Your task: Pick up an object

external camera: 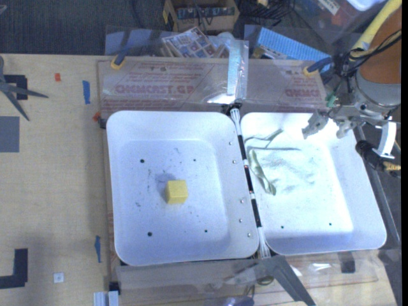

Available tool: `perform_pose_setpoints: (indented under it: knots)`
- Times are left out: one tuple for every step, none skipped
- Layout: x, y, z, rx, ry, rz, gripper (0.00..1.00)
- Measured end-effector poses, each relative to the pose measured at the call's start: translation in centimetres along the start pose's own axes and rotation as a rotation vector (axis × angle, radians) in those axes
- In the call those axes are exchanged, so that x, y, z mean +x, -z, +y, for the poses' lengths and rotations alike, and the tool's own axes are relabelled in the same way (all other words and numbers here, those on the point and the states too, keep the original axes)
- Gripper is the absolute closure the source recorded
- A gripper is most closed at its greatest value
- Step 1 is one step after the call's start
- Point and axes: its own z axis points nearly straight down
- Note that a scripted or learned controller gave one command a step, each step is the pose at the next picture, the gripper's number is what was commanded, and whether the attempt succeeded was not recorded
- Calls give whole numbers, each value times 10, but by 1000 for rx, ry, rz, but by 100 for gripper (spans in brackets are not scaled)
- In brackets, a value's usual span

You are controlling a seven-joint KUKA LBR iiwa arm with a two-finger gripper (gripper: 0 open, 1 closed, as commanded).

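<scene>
Claw (326, 126): hangs over the far right corner of the right bin, below the arm's orange band; two pale fingers point down and apart with a gap between them, nothing between them, and I cannot tell whether the tips touch the bin floor.
Bench (51, 171): pale wood surface at the left, with small blue tape marks, a tiny orange mark near the far edge and dark flat pieces at the left edge.
Left bin (127, 132): shallow, white, rounded corners, its floor speckled with small dark holes and faint scuffs.
Yellow block (176, 192): small cube lying alone on the left bin's floor, a little below centre, well apart from every wall and far from the claw.
Divider (245, 171): the two bins touch along a seam where their rims meet, dotted with small fasteners.
Right bin (357, 234): same white shallow shape, brightly lit at the far side.
Thin strip (261, 171): greenish, looped and limp, lying in the right bin near its left wall, left of the claw and apart from it.
Clear panel (166, 81): stands behind both bins, with red lettering too blurred to read with certainty.
Blue item (284, 46): ribbed, behind the panel, among boxes and cables.
</scene>
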Motion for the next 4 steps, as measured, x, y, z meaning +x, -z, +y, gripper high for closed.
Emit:
perform_pose_setpoints:
  knots:
    - [21,-104,12,-8,-268,-1,0]
    - [23,-95,13,-7,-266,0,100]
    - [69,-104,36,-10,-754,0,100]
    - [71,-103,-20,-12,-467,2,100]
